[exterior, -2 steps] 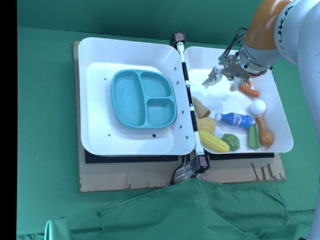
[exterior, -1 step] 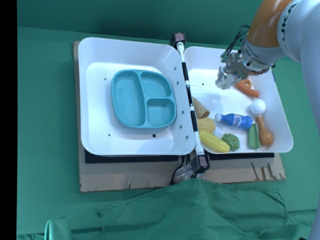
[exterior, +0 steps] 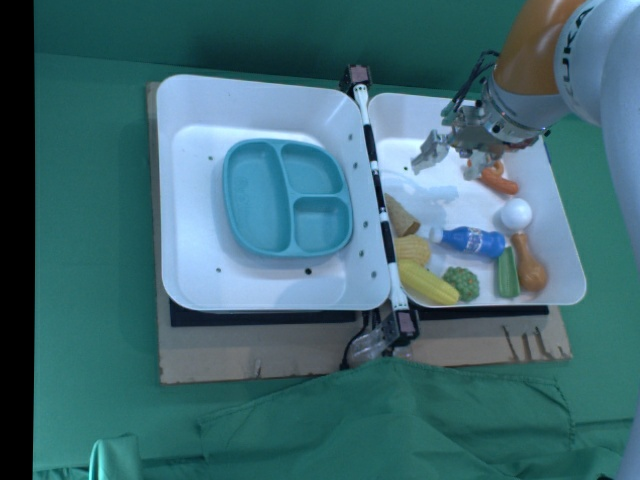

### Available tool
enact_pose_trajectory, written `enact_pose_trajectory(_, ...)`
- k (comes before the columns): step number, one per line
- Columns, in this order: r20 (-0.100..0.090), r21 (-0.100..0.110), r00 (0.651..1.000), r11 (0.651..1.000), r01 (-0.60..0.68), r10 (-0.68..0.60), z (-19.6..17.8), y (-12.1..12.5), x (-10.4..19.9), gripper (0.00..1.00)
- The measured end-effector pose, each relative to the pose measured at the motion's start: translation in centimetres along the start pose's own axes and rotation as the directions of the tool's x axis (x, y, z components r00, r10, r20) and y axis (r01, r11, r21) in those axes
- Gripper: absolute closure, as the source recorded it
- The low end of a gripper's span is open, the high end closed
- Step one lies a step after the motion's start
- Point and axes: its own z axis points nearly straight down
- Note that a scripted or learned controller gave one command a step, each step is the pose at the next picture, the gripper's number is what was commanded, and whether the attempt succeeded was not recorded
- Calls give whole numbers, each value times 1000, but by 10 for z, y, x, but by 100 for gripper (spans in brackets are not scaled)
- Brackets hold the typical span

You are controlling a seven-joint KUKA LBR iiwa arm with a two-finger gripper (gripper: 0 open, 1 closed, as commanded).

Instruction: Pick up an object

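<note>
camera view looks down at a slant on two shallow white bins side by side on a green-covered bench. left bin (exterior: 200, 108) holds a teal divided plate (exterior: 288, 196) with three compartments, lying flat near its middle. right bin (exterior: 560, 218) holds the toy food: a blue bottle (exterior: 472, 240) with a white cap lying on its side near the centre, a white ball (exterior: 516, 212) just right of it, an orange drumstick (exterior: 528, 265) below the ball, a green piece (exterior: 508, 272) touching the drumstick's left side, a broccoli floret (exterior: 461, 282), a yellow corn cob (exterior: 428, 282) along the lower left wall, another yellow piece (exterior: 412, 249) above it, a tan wedge (exterior: 401, 216) by the divider, and an orange sausage-like piece (exterior: 497, 179) near the upper right. a clear or white item sits left of centre, too faint to name.

the grey arm (exterior: 610, 38) with its orange band comes in from the right, and the gripper (exterior: 468, 148) hangs over the upper part of the right bin, just left of the orange sausage-like piece. nothing shows between its fingers, and i cannot tell whether they are spread or closed. a black-and-white striped bar (exterior: 372, 168) runs between the bins. brown cardboard (exterior: 260, 363) lies under both.
</note>
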Motion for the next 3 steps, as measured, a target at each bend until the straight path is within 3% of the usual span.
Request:
enact_pose_trajectory(1, 1, 0, 1000, 1000, 4, -4, 43, 67, -34, 0)
enact_pose_trajectory(2, 4, -12, 1000, 1000, 2, -2, 24, 69, -33, 100)
enact_pose_trajectory(3, 5, -9, 1000, 1000, 2, -2, 25, 68, -34, 0)
